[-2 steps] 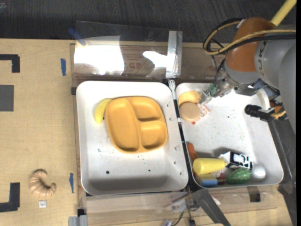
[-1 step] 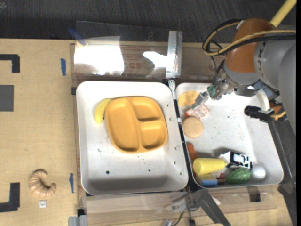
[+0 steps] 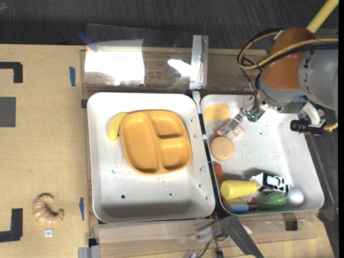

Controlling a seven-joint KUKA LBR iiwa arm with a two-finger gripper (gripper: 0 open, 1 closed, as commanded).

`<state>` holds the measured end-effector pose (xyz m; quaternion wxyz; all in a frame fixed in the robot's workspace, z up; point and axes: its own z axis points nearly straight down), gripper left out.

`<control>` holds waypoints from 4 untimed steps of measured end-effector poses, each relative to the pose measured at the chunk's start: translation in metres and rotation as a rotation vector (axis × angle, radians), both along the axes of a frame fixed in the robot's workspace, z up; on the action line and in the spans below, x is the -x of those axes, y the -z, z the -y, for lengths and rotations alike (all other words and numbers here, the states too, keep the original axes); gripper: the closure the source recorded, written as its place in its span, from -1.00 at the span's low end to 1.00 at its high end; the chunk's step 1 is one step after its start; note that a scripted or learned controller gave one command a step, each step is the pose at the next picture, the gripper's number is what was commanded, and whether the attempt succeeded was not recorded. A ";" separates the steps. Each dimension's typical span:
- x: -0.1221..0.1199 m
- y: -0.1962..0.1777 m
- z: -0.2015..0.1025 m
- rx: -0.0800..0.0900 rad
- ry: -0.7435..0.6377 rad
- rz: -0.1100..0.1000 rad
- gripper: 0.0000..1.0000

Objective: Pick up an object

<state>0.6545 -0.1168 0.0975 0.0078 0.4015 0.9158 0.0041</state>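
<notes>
Over in the right bin (image 3: pixel 301 160), the arm (image 3: pixel 301 69) is coming in from the top right corner, and its gripper (image 3: pixel 252 113) is hovering near the bin's far edge. Honestly I can't tell how the jaws are standing or whether anything is in them, it's all too small and cluttered up there.

Right by the gripper, a little clear packet with red specks (image 3: pixel 231 128) is lying at a slant, and a pale orange disc (image 3: pixel 216 112) is sitting just left of that. A tan round piece (image 3: pixel 222 148) is lying just below the packet. Along the near wall of that bin a bunch of stuff is piling up: a yellow cylinder (image 3: pixel 239 188), a green lump (image 3: pixel 273 200), a black and white toy (image 3: pixel 274 183) and a small silvery ball (image 3: pixel 295 198).

The left bin (image 3: pixel 102 187) is holding an orange divided tray (image 3: pixel 156 141) with a yellow banana-ish thing (image 3: pixel 114 126) peeking out from under its left edge. On the bench (image 3: pixel 32 144) well to the left, a curled tan object (image 3: pixel 48 208) is lying by itself.
</notes>
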 end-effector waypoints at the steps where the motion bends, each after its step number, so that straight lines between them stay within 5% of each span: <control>1: -0.007 0.001 0.034 -0.007 0.364 0.002 -1.00; 2: 0.052 -0.057 0.023 0.000 0.165 -0.013 -1.00; 3: 0.061 -0.017 -0.016 -0.004 0.478 -0.021 -1.00; 4: 0.011 0.010 -0.005 -0.006 0.877 -0.026 -1.00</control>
